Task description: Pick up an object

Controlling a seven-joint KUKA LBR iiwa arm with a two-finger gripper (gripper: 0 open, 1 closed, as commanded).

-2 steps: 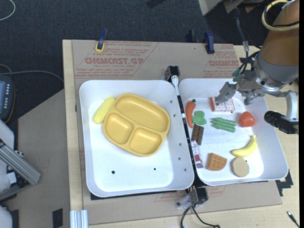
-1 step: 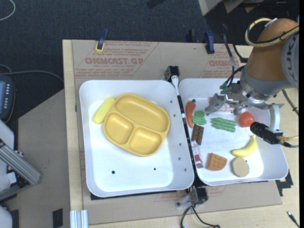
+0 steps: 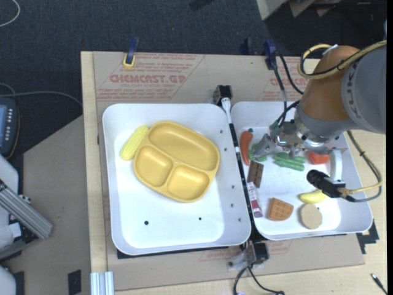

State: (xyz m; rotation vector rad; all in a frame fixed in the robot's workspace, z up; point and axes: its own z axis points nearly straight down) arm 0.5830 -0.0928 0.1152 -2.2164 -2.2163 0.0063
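- Nearest, along the right bin's [image 3: 356, 217] 6 o'clock edge, lie a waffle piece [image 3: 280, 209] and a round beige cookie [image 3: 311, 216], just beside each other.
- Slightly farther, a banana [image 3: 312, 196] sits at about 4 o'clock in that bin, touching a black part of the arm's tooling.
- Toward 9 o'clock in the same bin, a brown chocolate bar [image 3: 255, 174] lies near the divider, with an orange carrot [image 3: 245, 147] farther back at about 10 o'clock.
- At the bin's centre, the gripper [image 3: 279, 145] hangs low over a green bean pod [image 3: 288, 161]; whether its fingers are spread or closed cannot be told, and nothing is visibly held.
- Just at 3 o'clock of the pod, a red-orange piece [image 3: 318, 159] peeks out under the wrist.
- Across the divider, the left bin [image 3: 116, 183] holds a yellow divided plate [image 3: 176, 160] at its centre, with a corn cob [image 3: 134, 142] touching the plate's 9 o'clock rim.
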